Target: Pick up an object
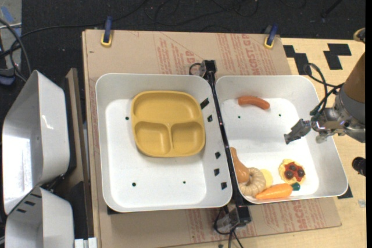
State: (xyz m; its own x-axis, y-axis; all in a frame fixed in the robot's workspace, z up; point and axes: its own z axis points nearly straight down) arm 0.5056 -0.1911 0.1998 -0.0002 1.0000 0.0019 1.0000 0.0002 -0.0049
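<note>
arm enters from the right edge of the frame, gripper (297, 132) sits over the right bin (308, 85), mid-right of the picture, tilted toward the lower left. one dark finger tip is visible pointing down-left over bare bin floor; can't tell from this angle how far the jaws are apart. nothing seen between them, no object in its grasp

right bin contents:
- sausage (254, 102) near the top of the bin, lying roughly level, well apart from the gripper, up and left of it
- small pizza-like piece (292, 171) with red and dark toppings, lower right of the bin, below the gripper, not touching it
- carrot (274, 191) along the bin's bottom edge, just below-left of the pizza piece
- tan curled piece (252, 180), shrimp-like, bottom left of the bin, touching the carrot's left end
- orange-brown elongated piece (238, 164) just above the curled piece, against the bin's left wall
- something pale yellow (266, 176) between the curled piece and the pizza piece, can't tell what

left bin (110, 142) holds a yellow divided plate (168, 123), three compartments, upper middle of that bin. plate sits flat

both bins rest on a cardboard sheet (174, 49) held by two yellow clamps (106, 38) at its top edge
</note>
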